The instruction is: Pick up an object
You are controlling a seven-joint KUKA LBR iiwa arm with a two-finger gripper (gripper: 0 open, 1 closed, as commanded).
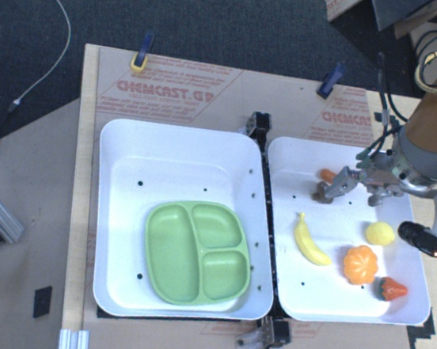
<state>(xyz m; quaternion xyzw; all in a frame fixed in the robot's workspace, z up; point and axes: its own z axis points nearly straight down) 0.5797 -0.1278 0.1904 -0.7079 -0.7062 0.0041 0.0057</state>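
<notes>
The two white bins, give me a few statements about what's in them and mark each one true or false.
1. The green divided tray lies in the left bin. True.
2. The banana lies in the left bin. False: it lies in the right bin, to the left of the orange pumpkin-shaped fruit.
3. The end effector is over the far part of the right bin. True.
4. The green divided tray holds the lemon. False: the lemon lies on the floor of the right bin, and the tray's compartments hold no fruit.
5. A small red and green piece lies near the right bin's near right corner. True.
</notes>
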